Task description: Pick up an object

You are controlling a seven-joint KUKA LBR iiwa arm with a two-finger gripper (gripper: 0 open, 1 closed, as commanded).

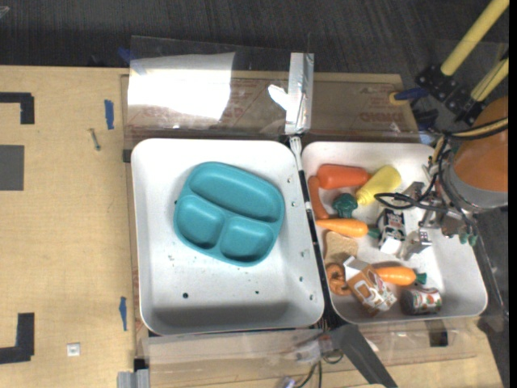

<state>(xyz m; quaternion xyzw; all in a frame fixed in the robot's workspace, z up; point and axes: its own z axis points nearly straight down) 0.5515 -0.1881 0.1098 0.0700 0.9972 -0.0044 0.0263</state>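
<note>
Camera view | hand [401, 234] over right bin [477, 293] | carrot [346, 227] just left | grip: cannot tell

Bright, even light falls from above onto my counter [56, 241], and the clear sheet [182, 91] behind the left bin [153, 297] throws back a hard white glare. Shadows are soft and short, pooling under the teal tray [229, 211]. The floor at the top stays dim, and my orange band [485, 168] looks slightly blurred.
</note>
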